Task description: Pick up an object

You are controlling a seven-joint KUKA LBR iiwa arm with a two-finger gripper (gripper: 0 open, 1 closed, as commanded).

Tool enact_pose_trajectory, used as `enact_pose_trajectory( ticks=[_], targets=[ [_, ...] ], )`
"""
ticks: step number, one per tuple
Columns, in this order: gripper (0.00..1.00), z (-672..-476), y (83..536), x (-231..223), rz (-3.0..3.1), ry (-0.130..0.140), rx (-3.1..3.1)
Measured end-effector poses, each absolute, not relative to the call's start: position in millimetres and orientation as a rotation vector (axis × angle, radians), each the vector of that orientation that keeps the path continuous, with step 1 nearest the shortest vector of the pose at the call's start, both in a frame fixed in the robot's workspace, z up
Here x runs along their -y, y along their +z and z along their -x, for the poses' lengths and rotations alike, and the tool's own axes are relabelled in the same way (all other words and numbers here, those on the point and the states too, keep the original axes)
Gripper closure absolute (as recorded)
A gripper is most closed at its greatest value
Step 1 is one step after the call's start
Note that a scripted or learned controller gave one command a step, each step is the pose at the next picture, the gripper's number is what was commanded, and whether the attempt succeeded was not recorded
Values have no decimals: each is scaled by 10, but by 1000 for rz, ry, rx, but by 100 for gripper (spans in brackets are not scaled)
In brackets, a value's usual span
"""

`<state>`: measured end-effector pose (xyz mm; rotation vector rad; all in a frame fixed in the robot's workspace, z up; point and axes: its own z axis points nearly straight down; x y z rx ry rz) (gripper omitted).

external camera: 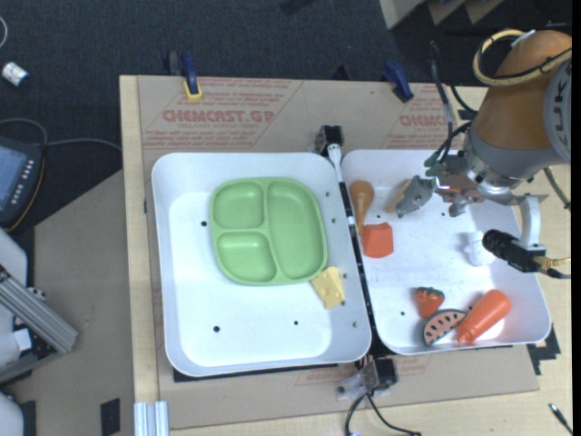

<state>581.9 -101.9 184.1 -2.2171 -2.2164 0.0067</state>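
1. Over the right bin (pixel 536 271), toward the upper right of the frame, the gripper (pixel 413 198) is hovering with its fingers spread, gripping nothing.
2. Just left of it, an orange cone (pixel 362 196) and a red block (pixel 378 240) are lying.
3. Lower right, a carrot (pixel 484 315), a watermelon slice (pixel 442 326) and a strawberry (pixel 429 300) are resting.
4. Centre left, a green tray (pixel 269 231) is sitting in the left bin (pixel 182 271), a yellow piece (pixel 329 287) beside it.

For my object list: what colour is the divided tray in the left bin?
Light green divided tray, seen in the camera view.
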Motion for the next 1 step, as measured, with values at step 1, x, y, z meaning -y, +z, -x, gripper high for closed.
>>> enact_pose_trajectory(
  ticks=[1],
  targets=[
    [0, -5851, 1221, 1048, 2219, 4, 2216]
  ],
)
